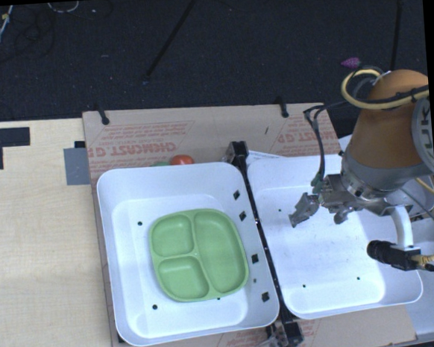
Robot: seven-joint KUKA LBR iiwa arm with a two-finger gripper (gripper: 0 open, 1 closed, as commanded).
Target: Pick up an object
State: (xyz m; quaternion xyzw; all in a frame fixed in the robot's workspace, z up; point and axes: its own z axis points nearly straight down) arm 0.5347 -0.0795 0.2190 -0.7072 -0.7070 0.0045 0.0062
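Nothing's been picked up yet. The claw (304, 211) is hung over the right bin (338, 287), fingers seemingly spread, nothing pinched. The green divided plate (199, 253) is left flat in the left bin (123, 214), well apart, so the whole grab remains.

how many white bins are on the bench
2. The left bin holds a green divided plate. The right bin lies beside it, with the gripper above it.

green plate (199, 254) in left bin (123, 214) | gripper (304, 211) over right bin (338, 287)
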